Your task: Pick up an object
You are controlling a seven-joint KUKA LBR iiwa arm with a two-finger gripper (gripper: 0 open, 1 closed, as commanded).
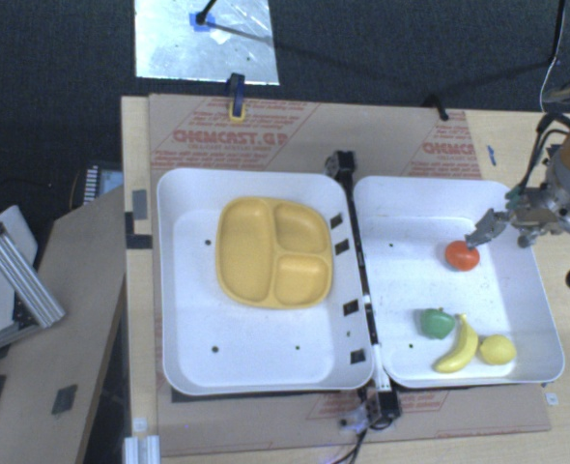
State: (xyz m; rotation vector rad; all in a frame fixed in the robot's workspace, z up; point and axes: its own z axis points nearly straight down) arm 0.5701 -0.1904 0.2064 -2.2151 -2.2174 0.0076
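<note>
Reaching in over the right bin [531,288], the gripper [480,235] hangs with its tips right at the upper edge of a small red-orange tomato-like fruit [462,256]; whether the jaws are spread or closed cannot be told at this angle, and nothing is seen between them. I judge this to be the approach step, with the grasp not yet made. The next move seems to call for settling lower so the tips bracket the fruit, then closing. The fruit looks round, smooth and glossy, with a dark spot on top, so it may roll or slip. Farther off, toward the near rim, lie a green piece [438,323], a banana [459,347] and a lemon [498,349], the first two touching. Beyond them, the left bin [184,356] holds a yellow divided plate [271,251].
</note>
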